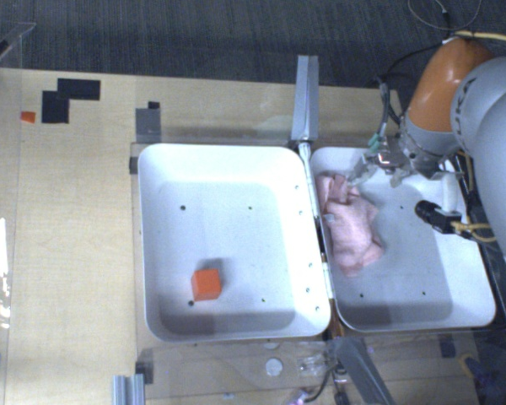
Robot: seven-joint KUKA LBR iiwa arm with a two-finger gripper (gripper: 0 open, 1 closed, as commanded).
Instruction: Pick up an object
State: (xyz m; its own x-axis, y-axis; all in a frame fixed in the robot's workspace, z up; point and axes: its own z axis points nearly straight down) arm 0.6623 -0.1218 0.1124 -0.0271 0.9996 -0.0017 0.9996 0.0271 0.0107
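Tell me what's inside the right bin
A crumpled pink cloth lies along the left wall of the right bin, with the gripper at its far end. Anything under the cloth is hidden.

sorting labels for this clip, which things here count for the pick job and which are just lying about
For the job:
- gripper, over the right bin
- pink cloth, in the right bin
- orange block, in the left bin

Lying about:
- black blocks on the bench
- small orange square beside them

L bin [236, 169] wide open bar orange cube [207, 284]; R bin [422, 304] crowded by pink cloth [350, 224], arm [455, 99].
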